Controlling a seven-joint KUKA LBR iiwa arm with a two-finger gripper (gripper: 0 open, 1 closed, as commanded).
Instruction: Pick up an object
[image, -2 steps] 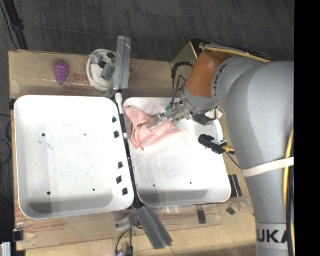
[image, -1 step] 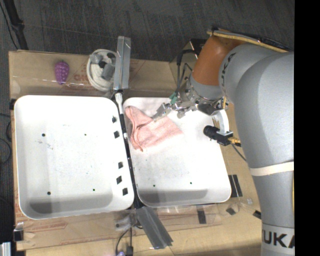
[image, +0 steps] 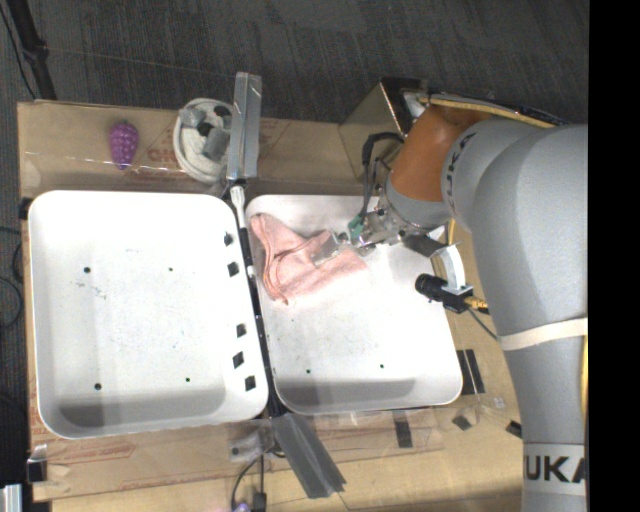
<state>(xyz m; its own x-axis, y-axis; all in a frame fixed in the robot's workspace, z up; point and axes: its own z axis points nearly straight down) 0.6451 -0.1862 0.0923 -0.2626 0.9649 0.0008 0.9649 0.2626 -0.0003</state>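
Reaching in from the right edge of the camera view, the grey arm with its orange band has its gripper down over the right bin, right at the crumpled pink cloth. That cloth is the only thing in either bin, so I judge it the target; it lies in the right bin's far-left corner, close against the divider between the two bins. The gripper's tip sits on the cloth's right-hand end — touching it or just above, hard to call from this slant — and whether the fingers are spread or pressed together I cannot tell. Progress, as I read it: the approach is made, the grasp is in hand, and the lift is all to come, since the cloth lies slack on the bin floor.

Materials now — the cloth is soft, folded on itself in loose ridges, pale salmon. Both bins are smooth white plastic, shallow, round-cornered, with a few dark specks; the left bin shows its bare floor. Beyond the bins on the brown bench sit a knobbly purple object and a white coil, well apart from the action
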